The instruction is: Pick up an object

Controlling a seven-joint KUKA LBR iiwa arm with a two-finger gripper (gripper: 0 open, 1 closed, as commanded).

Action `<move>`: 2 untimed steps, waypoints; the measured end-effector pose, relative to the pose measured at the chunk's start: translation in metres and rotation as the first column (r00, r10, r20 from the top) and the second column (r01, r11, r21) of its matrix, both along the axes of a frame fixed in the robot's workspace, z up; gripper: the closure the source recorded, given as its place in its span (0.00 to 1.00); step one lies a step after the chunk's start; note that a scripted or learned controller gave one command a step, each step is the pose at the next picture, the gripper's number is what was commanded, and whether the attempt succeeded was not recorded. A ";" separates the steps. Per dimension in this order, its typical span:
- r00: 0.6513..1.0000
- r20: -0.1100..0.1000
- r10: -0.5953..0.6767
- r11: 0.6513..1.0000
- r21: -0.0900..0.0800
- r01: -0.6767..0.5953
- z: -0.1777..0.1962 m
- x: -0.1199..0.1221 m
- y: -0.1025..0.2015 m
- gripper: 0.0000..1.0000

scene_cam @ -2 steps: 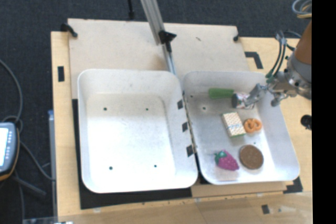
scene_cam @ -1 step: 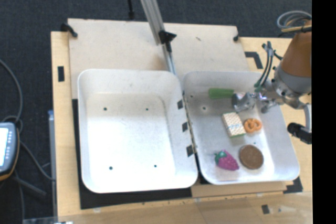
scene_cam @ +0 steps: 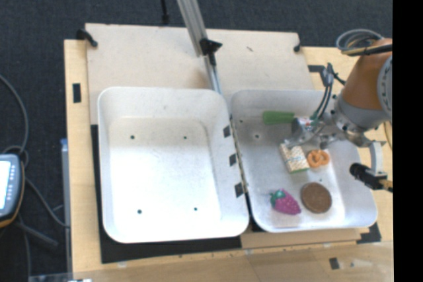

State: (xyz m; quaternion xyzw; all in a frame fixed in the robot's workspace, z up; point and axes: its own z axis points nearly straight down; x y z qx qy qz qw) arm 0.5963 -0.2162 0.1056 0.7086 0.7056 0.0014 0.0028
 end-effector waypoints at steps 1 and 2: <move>1.000 0.007 -0.002 1.000 -0.003 0.002 0.015 0.001 -0.001 1.00; 1.000 0.002 0.007 1.000 -0.001 -0.007 0.078 0.010 -0.001 1.00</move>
